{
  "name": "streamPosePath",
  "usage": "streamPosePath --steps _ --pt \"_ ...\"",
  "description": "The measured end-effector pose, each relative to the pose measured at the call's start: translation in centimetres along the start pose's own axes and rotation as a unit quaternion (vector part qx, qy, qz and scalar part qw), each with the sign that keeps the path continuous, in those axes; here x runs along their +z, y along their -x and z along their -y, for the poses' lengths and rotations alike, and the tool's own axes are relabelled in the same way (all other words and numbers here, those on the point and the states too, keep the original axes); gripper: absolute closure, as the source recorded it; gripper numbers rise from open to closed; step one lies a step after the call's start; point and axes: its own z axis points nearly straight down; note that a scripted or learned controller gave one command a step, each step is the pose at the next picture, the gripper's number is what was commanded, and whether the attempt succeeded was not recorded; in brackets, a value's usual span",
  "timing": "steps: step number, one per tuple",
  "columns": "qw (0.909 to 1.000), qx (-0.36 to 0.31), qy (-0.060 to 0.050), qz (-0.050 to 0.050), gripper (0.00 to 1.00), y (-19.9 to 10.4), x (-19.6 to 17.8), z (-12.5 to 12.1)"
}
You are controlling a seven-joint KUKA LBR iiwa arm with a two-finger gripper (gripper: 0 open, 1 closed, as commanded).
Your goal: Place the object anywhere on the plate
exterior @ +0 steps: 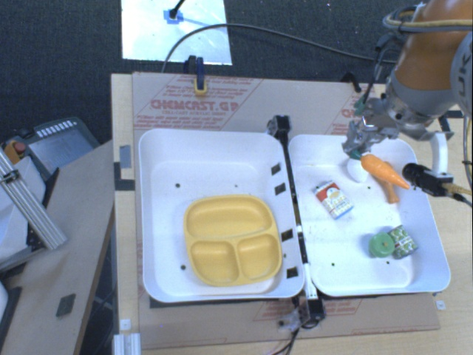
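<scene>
Overhead slanted view of the bench with two shallow white bins side by side. Left bin (155,198): holds a yellow plate (233,239) with three compartments, lying flat toward the bin's near side; nothing rests on the plate. Right bin (429,272): holds an orange carrot-shaped toy (384,172) near the far side, lying tilted with its green end toward the gripper; a small white object (358,170) lies just beside that green end; a small red-and-white box (332,199) lies near the bin's middle; a green round-capped object (392,243) lies toward the near right. Arm (436,43): grey with an orange band, reaching in from the right; its gripper (360,140) hangs over the far part of the right bin, directly above the carrot's green end; whether the jaws are apart or closed, and whether they grip anything, cannot be told from this angle. The carrot lies in the right bin, well apart from the plate.
</scene>
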Motion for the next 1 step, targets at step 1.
streamPosePath --steps 1 --pt "1.0 0.0 0.0 0.0 1.0 -5.71 -0.22 1.24"
